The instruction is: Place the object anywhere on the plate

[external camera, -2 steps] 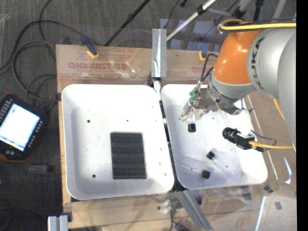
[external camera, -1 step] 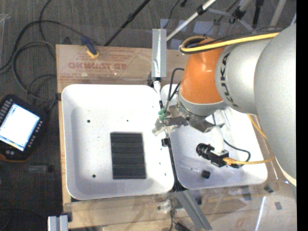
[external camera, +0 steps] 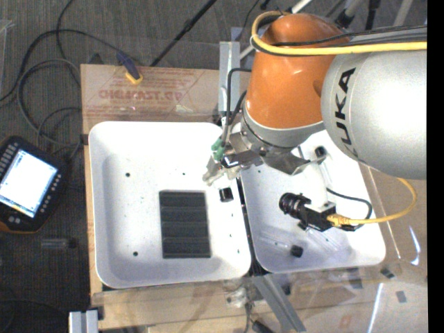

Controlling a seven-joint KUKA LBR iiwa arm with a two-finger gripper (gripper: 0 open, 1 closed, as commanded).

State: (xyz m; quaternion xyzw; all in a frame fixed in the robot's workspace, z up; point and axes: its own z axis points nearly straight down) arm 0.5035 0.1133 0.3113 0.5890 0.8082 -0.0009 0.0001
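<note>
Your end effector (external camera: 220, 166) hovers at the left bin's (external camera: 104, 186) three o'clock rim; its grip I cannot tell. A small dark object (external camera: 225, 195) lies just below, the dark plate (external camera: 184, 223) at its eight o'clock. Descend squarely.

Robotics laboratory. An industrial arm (external camera: 347, 96) works over a counter (external camera: 149, 92) bearing two white bins (external camera: 100, 186), a teach pendant (external camera: 26, 184) lies beyond the counter's left edge, and loose cables (external camera: 62, 19) cross the carpeted floor (external camera: 41, 40).
</note>
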